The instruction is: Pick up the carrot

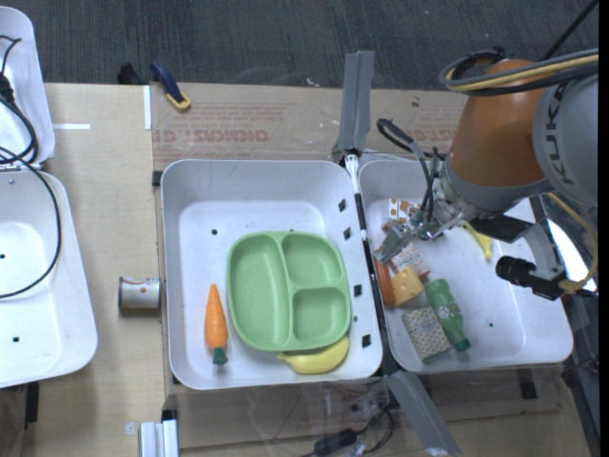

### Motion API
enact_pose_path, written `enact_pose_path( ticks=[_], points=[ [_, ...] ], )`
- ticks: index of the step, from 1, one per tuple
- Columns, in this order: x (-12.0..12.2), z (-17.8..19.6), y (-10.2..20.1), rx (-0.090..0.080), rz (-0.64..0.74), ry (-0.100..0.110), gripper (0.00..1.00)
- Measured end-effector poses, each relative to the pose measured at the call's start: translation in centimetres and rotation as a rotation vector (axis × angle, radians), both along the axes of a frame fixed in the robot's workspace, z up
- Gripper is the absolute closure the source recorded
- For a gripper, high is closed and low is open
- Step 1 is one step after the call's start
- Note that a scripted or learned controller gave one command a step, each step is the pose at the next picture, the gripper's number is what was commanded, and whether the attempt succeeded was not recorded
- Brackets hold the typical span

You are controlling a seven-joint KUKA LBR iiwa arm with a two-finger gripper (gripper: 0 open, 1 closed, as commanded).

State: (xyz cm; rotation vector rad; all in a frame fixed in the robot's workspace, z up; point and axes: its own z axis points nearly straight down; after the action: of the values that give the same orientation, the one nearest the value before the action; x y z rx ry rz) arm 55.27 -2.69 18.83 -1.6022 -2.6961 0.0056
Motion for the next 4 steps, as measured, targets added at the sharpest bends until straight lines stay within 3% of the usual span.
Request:
enact_pose_path(
  ticks=[1, 2, 3, 4],
  points=[
    [-5.2, -5.8, -8.4, 0.002, 0.095, 0.0, 0.0],
    [0.1, -9.2, -7.8, 0.001, 0.013, -0.003, 0.0],
    [1.8, -9.6, -7.4, -0.001, -0.341, -0.007, 0.0],
    [1.8, -8.9, -7.5, 0.0, -0.341, -0.003, 1.0]
  ],
)
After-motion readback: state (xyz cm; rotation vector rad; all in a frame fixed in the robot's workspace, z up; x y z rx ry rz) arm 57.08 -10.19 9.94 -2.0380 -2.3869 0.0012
